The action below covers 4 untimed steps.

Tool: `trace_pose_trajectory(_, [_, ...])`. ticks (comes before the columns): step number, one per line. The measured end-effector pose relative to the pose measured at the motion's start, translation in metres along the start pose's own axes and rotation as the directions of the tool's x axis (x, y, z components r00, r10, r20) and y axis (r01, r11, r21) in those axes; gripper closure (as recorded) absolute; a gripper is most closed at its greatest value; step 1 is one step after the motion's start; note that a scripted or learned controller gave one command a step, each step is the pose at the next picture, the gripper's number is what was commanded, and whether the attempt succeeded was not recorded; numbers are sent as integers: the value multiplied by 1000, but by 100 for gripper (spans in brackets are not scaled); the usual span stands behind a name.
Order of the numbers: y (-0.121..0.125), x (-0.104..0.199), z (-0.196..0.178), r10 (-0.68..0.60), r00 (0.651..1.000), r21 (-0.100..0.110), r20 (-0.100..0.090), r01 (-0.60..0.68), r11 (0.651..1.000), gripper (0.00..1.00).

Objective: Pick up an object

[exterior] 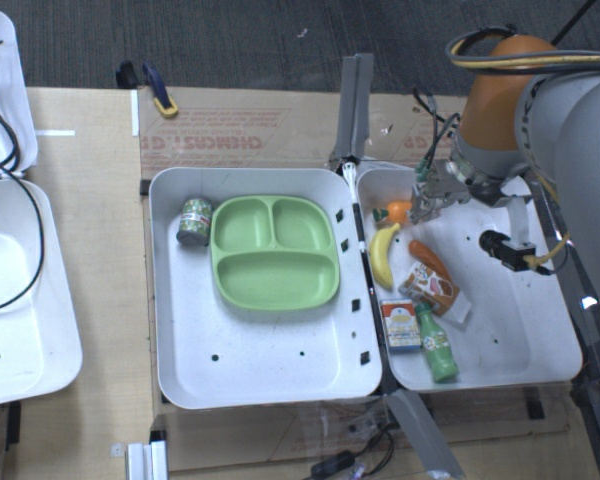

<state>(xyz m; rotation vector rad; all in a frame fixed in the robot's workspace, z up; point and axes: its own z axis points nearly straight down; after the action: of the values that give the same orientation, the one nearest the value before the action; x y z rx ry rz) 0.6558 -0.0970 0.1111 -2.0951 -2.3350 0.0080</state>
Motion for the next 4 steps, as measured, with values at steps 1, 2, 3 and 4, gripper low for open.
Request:
trace_pose_trajectory(1, [-51, -23, 5, -17, 1000, -6, 1, 17, 1000, 100])
trace_pose_trajectory(2, [-51, -23, 5, -17, 1000, -6, 1, 17, 1000, 0])
trace_pose_trajectory(3, [-33, -38, 19, -140, 990, -7, 3, 140, 990, 0])
trace_pose_trajectory(4, [-32, -39, 9, -137, 991, -10, 4, 137, 991, 100])
